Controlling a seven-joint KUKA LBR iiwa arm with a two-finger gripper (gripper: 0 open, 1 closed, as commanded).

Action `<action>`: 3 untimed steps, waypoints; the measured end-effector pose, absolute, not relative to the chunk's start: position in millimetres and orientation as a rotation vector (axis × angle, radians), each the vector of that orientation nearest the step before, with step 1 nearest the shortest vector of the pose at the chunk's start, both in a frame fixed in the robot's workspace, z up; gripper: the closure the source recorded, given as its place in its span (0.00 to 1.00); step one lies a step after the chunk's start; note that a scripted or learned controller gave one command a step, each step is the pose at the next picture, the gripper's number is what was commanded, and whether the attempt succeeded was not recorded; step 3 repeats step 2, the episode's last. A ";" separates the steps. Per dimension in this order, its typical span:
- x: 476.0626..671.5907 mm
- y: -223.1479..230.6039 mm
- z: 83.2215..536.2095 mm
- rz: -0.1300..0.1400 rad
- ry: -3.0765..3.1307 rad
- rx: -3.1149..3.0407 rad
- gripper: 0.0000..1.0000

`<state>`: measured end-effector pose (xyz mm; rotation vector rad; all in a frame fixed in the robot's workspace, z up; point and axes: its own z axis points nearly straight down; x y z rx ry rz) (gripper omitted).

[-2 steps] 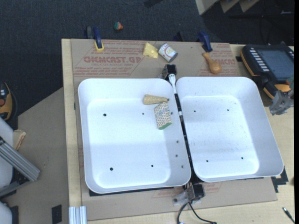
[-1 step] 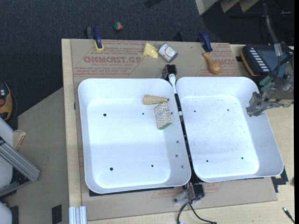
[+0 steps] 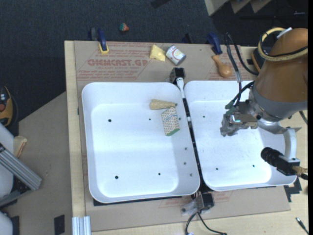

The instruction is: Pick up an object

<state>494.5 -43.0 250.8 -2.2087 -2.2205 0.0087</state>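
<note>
Two small objects lie in the left bin (image 3: 117,146) near its upper right corner: a tan, cone-like piece (image 3: 162,104) and, just below it, a white packet with a green pattern (image 3: 170,121). My gripper (image 3: 231,127) hangs over the right bin (image 3: 230,165), in its upper right part, well apart from both objects. Nothing shows between its fingers. The arm's grey body and orange band cover the bin's right edge.
On the board behind the bins lie a yellow wedge (image 3: 157,53), a small white cylinder (image 3: 175,55) and a tan wooden piece (image 3: 223,66). Blue clamps (image 3: 102,39) hold the board's far edge. A black divider (image 3: 188,126) runs between the bins.
</note>
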 end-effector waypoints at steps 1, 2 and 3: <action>480.4 -3.7 367.6 -0.018 -2.235 -2.221 1.00; 485.8 203.7 410.6 -0.014 -2.242 -2.201 1.00; 485.8 203.7 410.6 -0.014 -2.242 -2.201 1.00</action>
